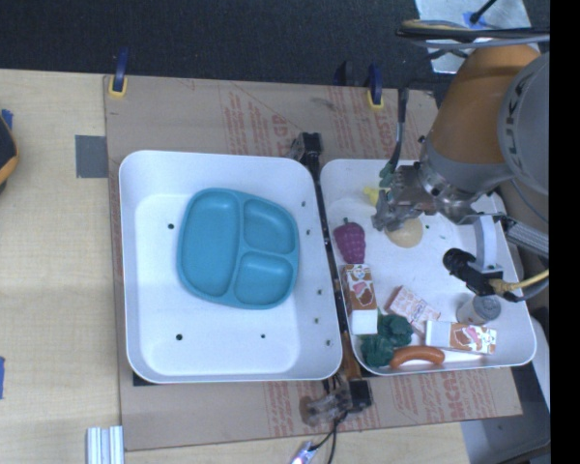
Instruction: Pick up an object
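My gripper (394, 211) hangs over the upper middle of the right bin (435, 278), its dark fingers pointing down next to a pale yellow round piece (407, 234). A purple grape bunch (350, 241) lies just left of it. Lower in that bin lie a small printed box (359, 285), a pink-and-white packet (412, 306), a dark green leafy piece (391, 334), an orange sausage (418, 357) and a small carton (472, 337). The angle hides whether anything is between the fingers.
The left bin (155, 336) holds a blue divided plate (239, 247). A black fitting with a yellow cable (472, 269) and a grey disc (484, 308) sit at the right bin's right side. The arm's orange band (483, 95) looms above that bin.
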Available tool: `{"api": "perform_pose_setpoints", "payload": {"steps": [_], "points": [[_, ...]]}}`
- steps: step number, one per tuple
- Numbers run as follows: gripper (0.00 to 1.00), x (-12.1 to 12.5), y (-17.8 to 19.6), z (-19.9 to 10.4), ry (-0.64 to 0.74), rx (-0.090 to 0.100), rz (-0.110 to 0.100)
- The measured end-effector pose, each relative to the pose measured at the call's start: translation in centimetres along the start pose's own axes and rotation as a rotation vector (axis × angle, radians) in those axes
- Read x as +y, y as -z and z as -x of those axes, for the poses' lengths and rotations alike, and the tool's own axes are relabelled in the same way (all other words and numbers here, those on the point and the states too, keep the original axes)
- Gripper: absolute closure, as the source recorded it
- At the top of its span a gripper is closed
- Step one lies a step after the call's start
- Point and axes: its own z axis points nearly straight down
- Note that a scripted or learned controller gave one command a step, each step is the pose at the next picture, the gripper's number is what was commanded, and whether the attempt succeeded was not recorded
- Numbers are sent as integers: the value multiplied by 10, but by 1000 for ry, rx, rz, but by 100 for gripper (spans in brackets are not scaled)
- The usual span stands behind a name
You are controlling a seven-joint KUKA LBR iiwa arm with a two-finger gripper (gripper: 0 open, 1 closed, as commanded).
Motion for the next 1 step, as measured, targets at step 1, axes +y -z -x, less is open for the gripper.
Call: {"api": "perform_pose_setpoints", "payload": {"steps": [1], "points": [[100,4,0,-30,1,-1,0]]}}
